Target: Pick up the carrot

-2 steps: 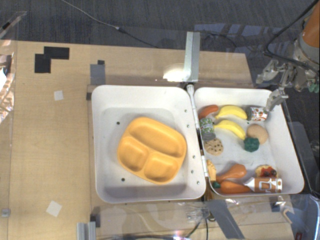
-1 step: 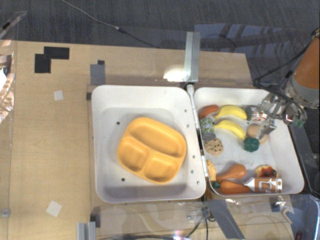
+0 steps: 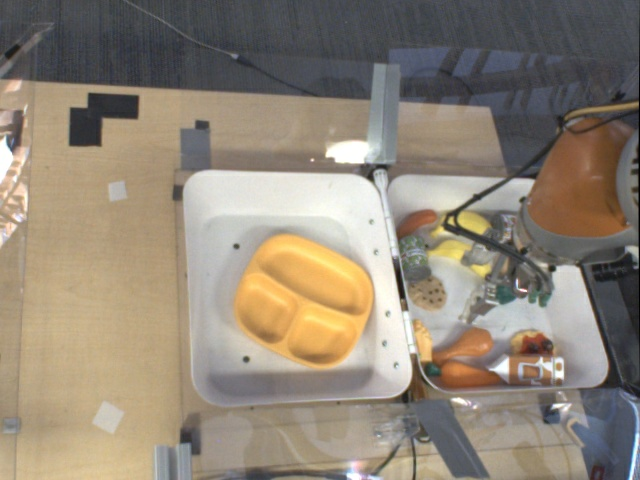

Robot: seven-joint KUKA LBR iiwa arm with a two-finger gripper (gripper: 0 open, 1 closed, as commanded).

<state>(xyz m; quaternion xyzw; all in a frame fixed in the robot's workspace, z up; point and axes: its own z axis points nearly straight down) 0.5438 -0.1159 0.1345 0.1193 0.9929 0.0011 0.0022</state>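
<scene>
left bin [image 3: 200, 268]: smooth white, rounded corners, wide bare floor around plate
plate [image 3: 303, 297]: yellow plastic, three compartments
right bin [image 3: 590, 328]: crowded
gripper [image 3: 487, 301]: above right bin's middle, open or closed, cannot tell
carrot [image 3: 468, 374]: orange, tapered, against near rim
cookie [image 3: 428, 292]: round, speckled

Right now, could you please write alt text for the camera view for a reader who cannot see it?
A grey and orange arm's tool hovers over the right bin, which holds toy foods including a carrot, a cookie and a banana. The left bin holds a yellow divided plate.
</scene>
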